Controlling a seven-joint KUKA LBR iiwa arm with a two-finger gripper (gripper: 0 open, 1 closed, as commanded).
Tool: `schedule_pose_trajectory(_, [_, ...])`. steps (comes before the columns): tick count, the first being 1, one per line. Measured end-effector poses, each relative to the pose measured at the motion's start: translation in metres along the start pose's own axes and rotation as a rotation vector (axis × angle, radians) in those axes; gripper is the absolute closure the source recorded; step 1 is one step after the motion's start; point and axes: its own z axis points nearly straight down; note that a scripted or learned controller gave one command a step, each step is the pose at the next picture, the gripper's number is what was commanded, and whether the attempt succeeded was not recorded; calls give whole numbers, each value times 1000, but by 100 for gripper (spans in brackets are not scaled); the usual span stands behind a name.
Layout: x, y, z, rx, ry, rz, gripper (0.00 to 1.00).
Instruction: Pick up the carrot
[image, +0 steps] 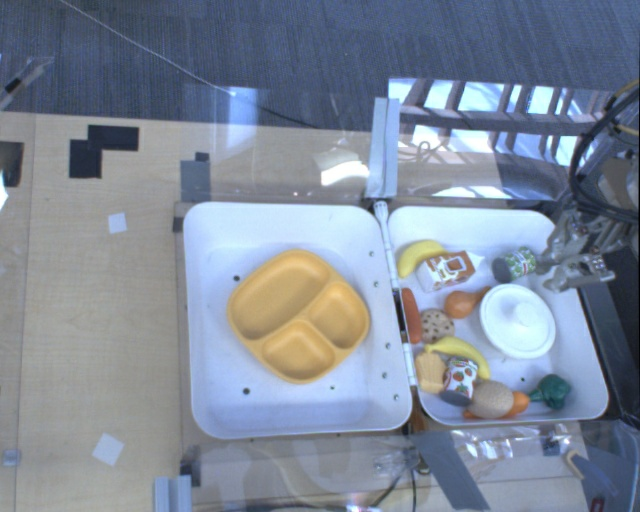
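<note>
the wooden bench (90, 330) fills the left of the scene, with two shallow white bins sitting side by side on it. the left bin (210, 390) holds a yellow divided plate (297, 315) with three sections, lying near the bin's middle. the right bin (590, 385) is crowded with toy food.

the arm (612, 160) comes in from the far right, and its gripper (572, 262) hangs over the far right edge of the right bin, well apart from the carrot. whether its fingers are spread or closed i cannot tell, as they are small and blurred, and nothing can be seen between them.

in the right bin, a white round bowl (517, 320) sits toward the right side. a banana (420, 254) lies at the far left, touching a small milk carton (446, 269). a second banana (460, 350) lies nearer, just left of the bowl. a brown potato (490, 398) rests at the near edge, beside a small printed carton (459, 380) and a yellow cheese piece (430, 371). a green broccoli (552, 390) sits in the near right corner. a green can (517, 264) lies on the far side, just left of the gripper. an orange egg-shaped piece (461, 303) lies between the milk carton and the bowl, with a cookie (435, 323) just beside it.

the carrot (411, 314) lies along the left wall of the right bin, a thin orange-red stick pointing near to far, just left of the cookie.
</note>
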Motion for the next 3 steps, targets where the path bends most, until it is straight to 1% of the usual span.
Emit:
schedule_pose_trajectory(1, [-67,0,61,-10,11,-271,100])
schedule_pose_trajectory(2, [-24,65,41,-8,6,-257,100])
schedule_pose_trajectory(3, [-37,106,50,-10,7,-412,100])
